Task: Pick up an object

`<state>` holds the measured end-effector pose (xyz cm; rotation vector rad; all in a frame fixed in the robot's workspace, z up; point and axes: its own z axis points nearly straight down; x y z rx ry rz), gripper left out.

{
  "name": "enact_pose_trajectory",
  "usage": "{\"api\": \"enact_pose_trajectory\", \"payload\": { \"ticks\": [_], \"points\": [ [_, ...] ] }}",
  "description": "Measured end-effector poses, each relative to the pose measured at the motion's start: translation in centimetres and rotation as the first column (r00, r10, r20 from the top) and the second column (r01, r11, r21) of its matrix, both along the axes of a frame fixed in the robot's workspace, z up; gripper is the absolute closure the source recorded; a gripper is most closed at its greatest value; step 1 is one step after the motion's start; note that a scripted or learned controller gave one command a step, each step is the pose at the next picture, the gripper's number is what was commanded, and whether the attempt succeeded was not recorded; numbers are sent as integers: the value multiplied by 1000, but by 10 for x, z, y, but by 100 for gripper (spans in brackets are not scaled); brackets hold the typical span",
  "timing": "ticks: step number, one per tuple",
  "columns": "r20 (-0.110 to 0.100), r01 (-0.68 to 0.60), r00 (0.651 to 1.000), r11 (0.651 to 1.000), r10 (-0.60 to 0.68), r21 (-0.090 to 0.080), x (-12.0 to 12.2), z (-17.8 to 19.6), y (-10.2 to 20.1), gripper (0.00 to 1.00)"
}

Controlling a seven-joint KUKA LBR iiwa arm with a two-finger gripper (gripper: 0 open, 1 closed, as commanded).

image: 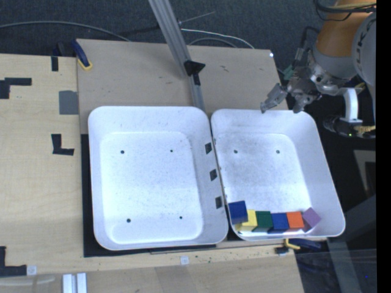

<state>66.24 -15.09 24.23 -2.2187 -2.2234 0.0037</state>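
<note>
**Arm Waits at Far Rim, Blocks Bunched in Near Corner**

Your arm (342,29) reaches in from the right, its gripper (282,97) poised over the far edge of the right bin (269,163), just outside the rim. Two dark fingers splay apart there, one (269,102) angled toward the bin and the other nearer the wrist, and nothing sits between them. So you have an open, empty tool and a pick not yet begun.

What you want lies well apart from it, at the opposite end of the same bin. A row of small blocks is pressed against the near wall: a blue block (237,210) standing slightly higher at the left end, then a yellow block (248,221), a green block (263,220), a second blue block (280,221), an orange block (295,220) and a purple block (311,217) tilted at the right end. They touch one another along the row. The left bin (146,182) beside it carries only speckles.

By the look of things you are still at the approach step. The next move calls for carrying the gripper across the bin toward that near corner, then descending with the fingers straddling a single block. Judge the crowding carefully: the packed neighbours and the sloped wall leave little room for a finger, so the end pieces, blue or purple, look the likelier targets.
</note>
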Motion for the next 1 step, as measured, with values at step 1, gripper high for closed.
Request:
{"api": "enact_pose_trajectory", "payload": {
  "ticks": [1],
  "points": [
    [-8, 4, 1000, 1000, -4, 1, -30, -126, -54, 0]
  ]
}}
